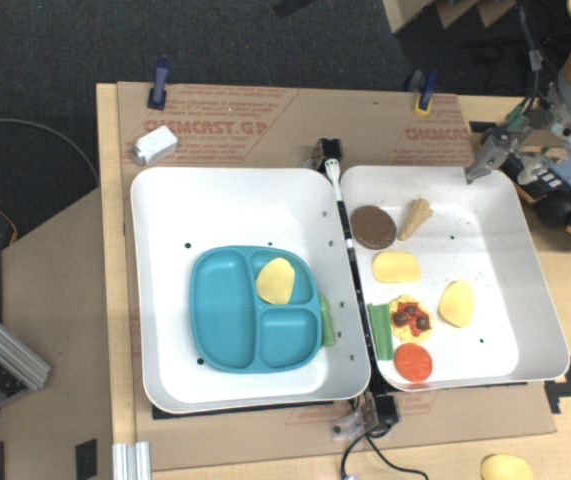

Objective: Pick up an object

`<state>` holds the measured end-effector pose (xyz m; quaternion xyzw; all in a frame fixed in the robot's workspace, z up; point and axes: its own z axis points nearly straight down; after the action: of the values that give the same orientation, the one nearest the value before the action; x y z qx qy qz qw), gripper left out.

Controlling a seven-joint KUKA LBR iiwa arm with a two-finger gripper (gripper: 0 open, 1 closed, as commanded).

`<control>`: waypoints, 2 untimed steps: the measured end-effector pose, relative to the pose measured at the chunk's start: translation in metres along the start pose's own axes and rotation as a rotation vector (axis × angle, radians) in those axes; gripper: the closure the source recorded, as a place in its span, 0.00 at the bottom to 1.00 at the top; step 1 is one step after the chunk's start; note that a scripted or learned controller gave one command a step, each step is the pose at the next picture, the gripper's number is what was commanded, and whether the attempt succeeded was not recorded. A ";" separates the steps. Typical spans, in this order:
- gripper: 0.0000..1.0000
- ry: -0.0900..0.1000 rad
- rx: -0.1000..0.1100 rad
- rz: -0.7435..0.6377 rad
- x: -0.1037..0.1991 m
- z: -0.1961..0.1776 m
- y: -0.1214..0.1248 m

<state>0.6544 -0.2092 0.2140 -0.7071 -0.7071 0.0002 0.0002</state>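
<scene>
Gripper (485, 158) hovers over the right bin's (525, 268) far rim, holding nothing; whether its fingers are spread or pressed, I cannot tell.

The cone-shaped toy (414, 217) lies nearby beside the brown disc (373, 226); probably light, stiff, slick plastic, best pinched across its wider end.

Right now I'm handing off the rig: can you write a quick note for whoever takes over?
Gripper: at the far right corner of the right bin, above the rim, holding nothing; open or shut is unclear.
Right bin: brown disc, cone, two yellow pieces, green stick, pizza-like piece, red disc.
Left bin: teal tray with a yellow piece in one compartment.
Done: nothing picked.
Left: choose an object, descend, grasp, lift.
</scene>
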 end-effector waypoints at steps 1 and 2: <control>0.00 -0.008 -0.018 0.003 -0.017 -0.178 -0.061; 0.00 -0.010 -0.022 0.000 -0.015 -0.333 -0.095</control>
<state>0.5593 -0.2246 0.5475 -0.7070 -0.7071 -0.0042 -0.0110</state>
